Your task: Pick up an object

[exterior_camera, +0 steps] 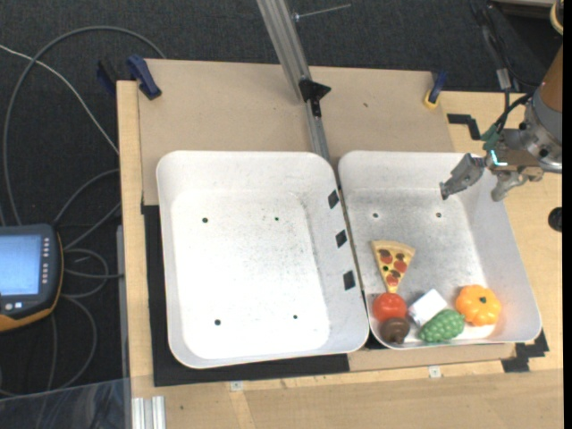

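Arm enters from the right edge, wrist held high and level. Gripper (480, 181) sits below and left of the wrist, pointing down-left. Two fingers (460, 176) spread apart: one reaches out left of the wrist, the other hangs just beneath it. Nothing between the fingers.

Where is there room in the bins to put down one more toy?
The left bin has bare floor throughout. In the right bin, the far half, under the tool, is free. Its near edge is crowded: pizza slice, tomato, green toy, orange pumpkin.
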Action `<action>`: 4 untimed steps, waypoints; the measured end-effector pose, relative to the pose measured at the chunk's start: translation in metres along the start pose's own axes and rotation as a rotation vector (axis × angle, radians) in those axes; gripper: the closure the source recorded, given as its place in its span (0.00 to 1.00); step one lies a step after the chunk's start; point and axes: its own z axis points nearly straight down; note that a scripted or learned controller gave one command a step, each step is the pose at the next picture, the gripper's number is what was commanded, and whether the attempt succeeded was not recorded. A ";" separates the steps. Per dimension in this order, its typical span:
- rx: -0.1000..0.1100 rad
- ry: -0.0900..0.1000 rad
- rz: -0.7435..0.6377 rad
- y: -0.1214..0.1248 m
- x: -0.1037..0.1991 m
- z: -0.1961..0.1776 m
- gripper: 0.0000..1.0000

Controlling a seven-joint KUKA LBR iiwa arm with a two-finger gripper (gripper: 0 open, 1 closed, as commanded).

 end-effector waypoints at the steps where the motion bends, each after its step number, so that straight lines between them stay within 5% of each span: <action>1: -0.003 -0.001 0.000 0.000 0.000 -0.002 0.00; 4: 0.003 0.000 0.001 0.013 -0.001 0.168 0.00</action>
